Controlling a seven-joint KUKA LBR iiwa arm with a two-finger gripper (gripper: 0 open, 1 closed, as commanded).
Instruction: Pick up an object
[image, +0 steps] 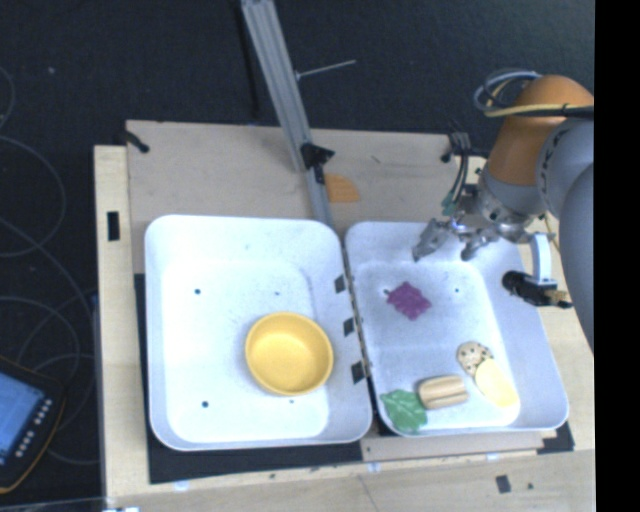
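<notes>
My gripper (446, 247) hangs over the far edge of the right bin (520, 330), its two fingers spread open with nothing between them. A flat purple piece (408, 299) lies in that bin, a little in front of and to the left of the gripper. Near the bin's front edge sit a tan cylinder (441, 391), a green piece (403, 408), a pale yellow piece (495, 383) and a small speckled round piece (473, 353). A yellow bowl (289, 352) stands in the left bin (190, 300).
A slanted metal pole (285, 100) rises from the bench behind the bins. An orange tag (339, 188) lies on the bench near its base. Black clips (352, 326) sit along the divide between the bins.
</notes>
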